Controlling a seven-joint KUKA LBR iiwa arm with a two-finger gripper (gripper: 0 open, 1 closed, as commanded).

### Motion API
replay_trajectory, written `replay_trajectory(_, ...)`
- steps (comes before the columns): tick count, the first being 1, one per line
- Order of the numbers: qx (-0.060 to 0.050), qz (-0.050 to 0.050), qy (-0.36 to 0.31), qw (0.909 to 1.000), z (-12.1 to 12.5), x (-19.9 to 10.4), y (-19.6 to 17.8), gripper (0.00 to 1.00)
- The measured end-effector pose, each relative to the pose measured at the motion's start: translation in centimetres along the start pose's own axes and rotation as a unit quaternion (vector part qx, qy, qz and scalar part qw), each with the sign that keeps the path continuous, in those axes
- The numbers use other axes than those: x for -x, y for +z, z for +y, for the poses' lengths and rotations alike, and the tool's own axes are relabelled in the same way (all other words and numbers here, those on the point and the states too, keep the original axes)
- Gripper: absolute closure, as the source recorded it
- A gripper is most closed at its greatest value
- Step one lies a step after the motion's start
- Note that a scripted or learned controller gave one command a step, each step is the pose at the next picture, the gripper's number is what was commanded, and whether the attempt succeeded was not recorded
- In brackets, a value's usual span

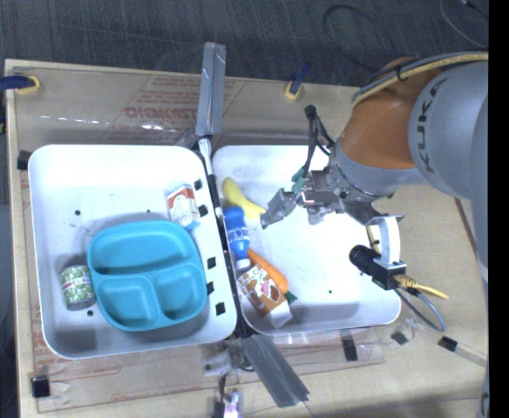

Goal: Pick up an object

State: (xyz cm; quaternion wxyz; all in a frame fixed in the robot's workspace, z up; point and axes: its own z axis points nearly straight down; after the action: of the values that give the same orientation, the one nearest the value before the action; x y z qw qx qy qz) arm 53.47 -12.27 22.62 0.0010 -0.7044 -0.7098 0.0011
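Hovering spread and empty, claw point(282, 205) sits just right of banana point(240, 199)

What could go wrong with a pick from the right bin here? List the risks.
1. The banana, blue bottle, carrot and snack packet lie crowded along the right bin's left wall, so the gripper may nudge a neighbour or grab two at once.
2. Those items sit close against the divider, so a finger could strike the wall.
3. The gripper hangs beside the banana; a small offset could close on nothing.
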Motion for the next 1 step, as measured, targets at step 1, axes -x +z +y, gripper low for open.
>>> replay_trajectory(1, 0.003, -0.005, -0.049, 0.9988, -5.00, -0.48, 13.00, 0.00)
